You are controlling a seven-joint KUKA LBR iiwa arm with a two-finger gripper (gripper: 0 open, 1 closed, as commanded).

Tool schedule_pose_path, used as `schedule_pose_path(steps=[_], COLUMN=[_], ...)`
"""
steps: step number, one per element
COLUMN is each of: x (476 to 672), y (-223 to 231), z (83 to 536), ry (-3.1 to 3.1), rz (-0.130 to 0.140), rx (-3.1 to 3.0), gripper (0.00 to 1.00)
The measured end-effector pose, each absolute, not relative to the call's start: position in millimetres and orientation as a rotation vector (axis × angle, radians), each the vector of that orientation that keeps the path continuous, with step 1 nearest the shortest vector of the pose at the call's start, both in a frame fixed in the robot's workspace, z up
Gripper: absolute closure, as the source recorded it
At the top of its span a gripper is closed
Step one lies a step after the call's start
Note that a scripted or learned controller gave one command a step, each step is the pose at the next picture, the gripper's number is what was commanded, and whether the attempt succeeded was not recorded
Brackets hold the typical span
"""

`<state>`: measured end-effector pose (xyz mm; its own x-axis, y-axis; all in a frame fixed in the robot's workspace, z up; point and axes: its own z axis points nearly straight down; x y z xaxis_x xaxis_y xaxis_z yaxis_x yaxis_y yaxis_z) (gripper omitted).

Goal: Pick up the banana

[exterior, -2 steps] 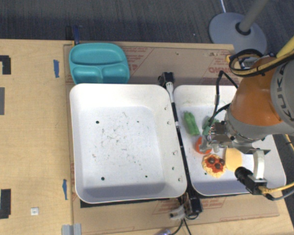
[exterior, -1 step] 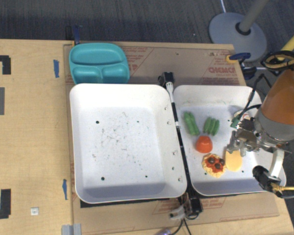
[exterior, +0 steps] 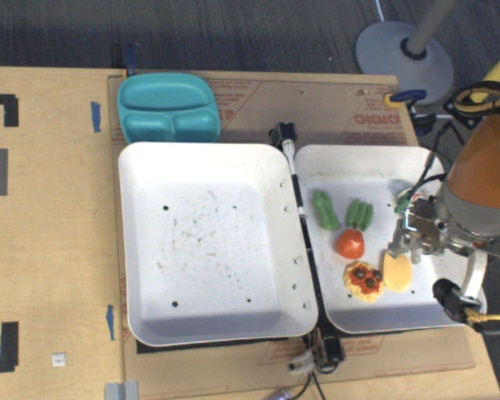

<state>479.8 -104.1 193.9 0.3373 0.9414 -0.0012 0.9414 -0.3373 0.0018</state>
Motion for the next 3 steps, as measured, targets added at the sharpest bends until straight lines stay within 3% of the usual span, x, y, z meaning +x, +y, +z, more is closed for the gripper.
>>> schedule_pose_path(steps=[1, 2, 3], x=[480.6, 482.3, 482.7], y=[-104, -96, -96], z=[204, 101, 110], ry=[1.808, 1.834, 1.833], rz=[0.001, 0.011, 0.011], rx=[2.564, 2.542, 2.542], gripper=[1.0, 1.0, 1.0])
